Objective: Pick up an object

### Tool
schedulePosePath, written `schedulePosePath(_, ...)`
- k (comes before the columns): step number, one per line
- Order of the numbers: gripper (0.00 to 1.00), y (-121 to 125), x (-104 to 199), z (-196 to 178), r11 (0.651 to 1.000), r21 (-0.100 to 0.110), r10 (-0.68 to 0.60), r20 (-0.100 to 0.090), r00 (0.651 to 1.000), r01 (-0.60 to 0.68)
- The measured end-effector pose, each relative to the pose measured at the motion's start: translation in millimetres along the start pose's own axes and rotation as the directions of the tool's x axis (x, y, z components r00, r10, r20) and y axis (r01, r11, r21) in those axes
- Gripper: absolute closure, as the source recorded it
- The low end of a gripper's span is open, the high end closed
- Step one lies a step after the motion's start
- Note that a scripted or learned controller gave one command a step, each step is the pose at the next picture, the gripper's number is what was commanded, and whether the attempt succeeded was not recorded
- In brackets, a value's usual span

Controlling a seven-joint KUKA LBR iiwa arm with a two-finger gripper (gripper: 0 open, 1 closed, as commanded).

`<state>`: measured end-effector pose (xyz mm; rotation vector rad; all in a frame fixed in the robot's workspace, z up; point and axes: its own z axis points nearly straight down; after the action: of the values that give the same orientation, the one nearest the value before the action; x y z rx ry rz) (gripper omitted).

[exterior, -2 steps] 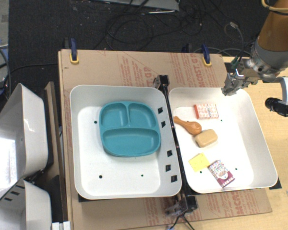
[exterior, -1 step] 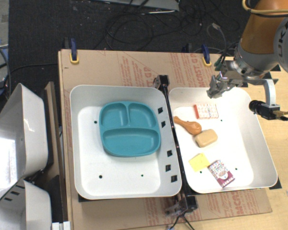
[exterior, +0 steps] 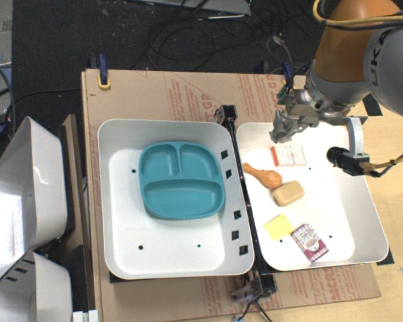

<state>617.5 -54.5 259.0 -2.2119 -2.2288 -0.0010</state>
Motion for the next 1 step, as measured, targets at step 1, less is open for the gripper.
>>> schedulePosePath(1,1.0,-18.9,55.4,-2.5,1.0,0.001,-0.001,-0.001,1.0,0.001)
